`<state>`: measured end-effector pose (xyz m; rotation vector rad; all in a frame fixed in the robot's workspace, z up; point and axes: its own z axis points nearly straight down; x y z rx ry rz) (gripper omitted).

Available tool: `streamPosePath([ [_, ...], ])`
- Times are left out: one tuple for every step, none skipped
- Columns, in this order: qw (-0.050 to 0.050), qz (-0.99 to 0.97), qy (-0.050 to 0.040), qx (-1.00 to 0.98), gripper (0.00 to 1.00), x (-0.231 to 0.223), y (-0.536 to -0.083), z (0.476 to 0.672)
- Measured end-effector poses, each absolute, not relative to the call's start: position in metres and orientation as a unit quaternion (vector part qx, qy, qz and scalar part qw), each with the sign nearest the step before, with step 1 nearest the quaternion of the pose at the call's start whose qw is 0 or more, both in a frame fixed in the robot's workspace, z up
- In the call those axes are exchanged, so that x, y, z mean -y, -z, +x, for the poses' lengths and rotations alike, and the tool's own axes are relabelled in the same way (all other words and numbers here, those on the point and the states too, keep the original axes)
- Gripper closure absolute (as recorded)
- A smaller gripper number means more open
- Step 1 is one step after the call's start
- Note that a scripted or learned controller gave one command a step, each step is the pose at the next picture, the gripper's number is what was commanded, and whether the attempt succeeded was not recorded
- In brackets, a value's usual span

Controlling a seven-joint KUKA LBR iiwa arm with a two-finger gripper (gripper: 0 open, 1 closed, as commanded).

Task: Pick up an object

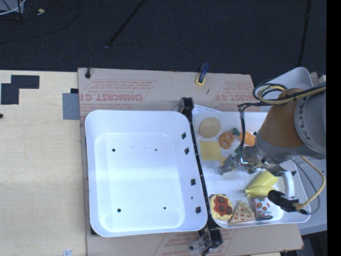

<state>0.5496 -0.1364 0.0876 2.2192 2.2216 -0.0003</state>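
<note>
Objects: bun (pixel 209 126), cheese (pixel 211 151), pizza (pixel 221 207), tomato (pixel 226 140), wedge (pixel 242 213), banana (pixel 262 183) lie in right bin (pixel 298 221); left bin (pixel 96 143) beside. Gripper (pixel 228 166) low beside cheese, fingers' spread cannot be told.

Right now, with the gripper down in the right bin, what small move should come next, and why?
Probably a short drop and close. The gripper sits low in the right bin, just beside the yellow block, with nothing seen between its fingers. The orange toy and the banana lie close by, so a small nudge toward the block first would likely help.
</note>
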Motion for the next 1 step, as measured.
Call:
streamPosePath([
  [0.002, 0.706, -0.0014, -0.708, 0.00, 0.1306, -0.0885, 0.6337],
])
